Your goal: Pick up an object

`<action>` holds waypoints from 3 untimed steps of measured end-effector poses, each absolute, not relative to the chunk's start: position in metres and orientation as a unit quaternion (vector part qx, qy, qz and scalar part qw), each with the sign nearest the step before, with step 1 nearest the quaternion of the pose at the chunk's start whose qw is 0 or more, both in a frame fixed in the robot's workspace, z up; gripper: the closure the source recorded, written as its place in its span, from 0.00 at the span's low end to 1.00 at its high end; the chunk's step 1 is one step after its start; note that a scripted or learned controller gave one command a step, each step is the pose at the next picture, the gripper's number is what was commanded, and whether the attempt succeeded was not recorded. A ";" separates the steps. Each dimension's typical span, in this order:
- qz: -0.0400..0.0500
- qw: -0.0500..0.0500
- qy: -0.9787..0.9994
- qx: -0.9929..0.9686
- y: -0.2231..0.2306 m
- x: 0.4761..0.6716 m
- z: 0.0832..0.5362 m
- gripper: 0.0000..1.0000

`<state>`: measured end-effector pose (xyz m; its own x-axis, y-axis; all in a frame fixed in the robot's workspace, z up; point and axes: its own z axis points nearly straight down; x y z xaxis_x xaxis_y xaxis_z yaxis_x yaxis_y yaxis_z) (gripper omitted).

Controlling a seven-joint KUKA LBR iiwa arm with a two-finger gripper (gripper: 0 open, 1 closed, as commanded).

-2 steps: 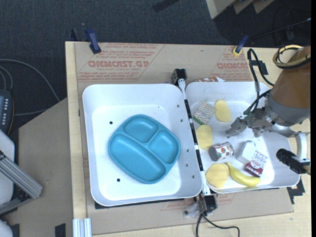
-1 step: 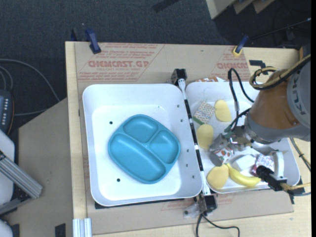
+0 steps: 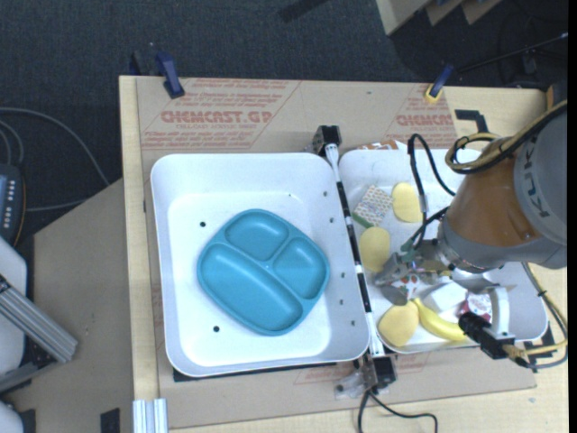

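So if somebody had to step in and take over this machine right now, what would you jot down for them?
Gripper: down low in the right bin, among the clutter; I cannot tell whether it is open or shut, or whether it grips anything.
Right bin: several pale yellow rounded items, a banana near the front, a patterned packet.
Left bin: holds a blue divided plate.
Done: arm has reached into the right bin.
Left: nothing visibly lifted yet; a pick remains to be confirmed.
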<state>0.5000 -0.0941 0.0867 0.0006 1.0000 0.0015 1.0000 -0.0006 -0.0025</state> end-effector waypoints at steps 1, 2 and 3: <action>0.000 0.000 -0.707 -0.707 -0.095 0.506 0.084 0.00; 0.000 -0.001 -0.707 -0.707 -0.096 0.513 0.084 0.00; 0.000 0.001 -0.707 -0.707 -0.096 0.497 0.084 0.00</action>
